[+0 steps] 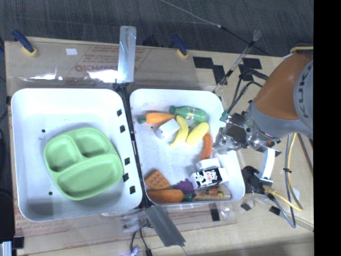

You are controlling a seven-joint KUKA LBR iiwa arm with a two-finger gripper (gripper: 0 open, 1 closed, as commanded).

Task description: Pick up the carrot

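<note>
Carrot lies near the back of the right bin, gripper at the bin's right wall

Carrot (159, 118), orange with a green stub at its left end, lies on its side near the far left corner of the right bin (176, 164), close to the divider between the two bins. Just to its right a green bottle (188, 112) lies on its side, and just below its right end sits a small white block (168, 129), which looks to be touching it. Beside the block are a banana (181, 130) and an ear of corn (197, 132), both slanted, and then a second, slimmer orange piece (206, 145) lying roughly upright in the view near the right wall.

At the near end of the same bin a waffle-patterned brown piece (156, 179), a purple bunch of grapes (185, 186), a larger orange vegetable (167, 196), a cow-print carton (209, 176) and a flat pizza-like slice (213, 193) are crowded together.

The left bin (26, 121) holds a green divided plate (83, 161) with three compartments.

The arm (281, 97) comes in from the right with its orange band above the wrist. The gripper (228, 141) sits at the right wall of the right bin, near the slim orange piece and well apart from the carrot. Whether it is released or clenched cannot be told from this angle, and nothing can be seen held in it. Both bins rest on the desk (213, 68), with cables (282, 193) trailing at the right.
</note>
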